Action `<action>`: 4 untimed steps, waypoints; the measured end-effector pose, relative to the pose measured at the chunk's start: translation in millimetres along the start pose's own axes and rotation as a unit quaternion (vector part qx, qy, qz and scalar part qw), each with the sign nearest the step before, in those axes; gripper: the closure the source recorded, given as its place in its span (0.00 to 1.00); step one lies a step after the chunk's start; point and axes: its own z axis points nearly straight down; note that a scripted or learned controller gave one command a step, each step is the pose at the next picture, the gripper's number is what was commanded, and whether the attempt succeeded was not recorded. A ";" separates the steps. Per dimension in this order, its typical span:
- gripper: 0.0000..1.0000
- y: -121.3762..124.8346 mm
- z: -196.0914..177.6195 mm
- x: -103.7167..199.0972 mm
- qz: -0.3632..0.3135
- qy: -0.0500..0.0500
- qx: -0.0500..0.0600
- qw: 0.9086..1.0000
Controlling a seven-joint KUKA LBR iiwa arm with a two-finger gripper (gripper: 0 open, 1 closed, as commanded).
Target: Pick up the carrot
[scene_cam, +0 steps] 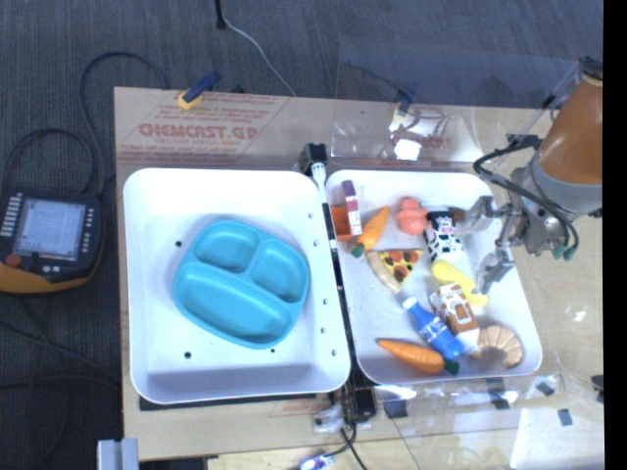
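Two white bins sit side by side on the desk (196, 130). The left bin (147, 360) carries a blue divided plate (242, 282). The right bin (367, 346) is crowded with toy food, several pieces overlapping so their edges are hard to sort out. The arm (573, 145) is cut off by the right edge. Its claw (493, 248) hangs over the bin's right side with fingers spread and nothing between them. The carrot (410, 355) is an orange tapered toy, and its green end is partly tucked against a blue bottle (434, 331). It lies flat near the front wall of the right bin, pointing left. It lies well apart from the claw, nearer the front and to the left of it. A second orange carrot-like piece (372, 228) lies near the bin's back left corner, beside a pizza slice (397, 264).
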 end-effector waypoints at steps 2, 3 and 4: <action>0.00 101.1 97.1 -57.3 0.243 -0.002 0.004 0.970; 0.00 94.4 99.8 -84.7 0.361 0.007 0.005 0.932; 0.00 152.1 -2.6 -97.7 0.345 -0.006 -0.002 0.939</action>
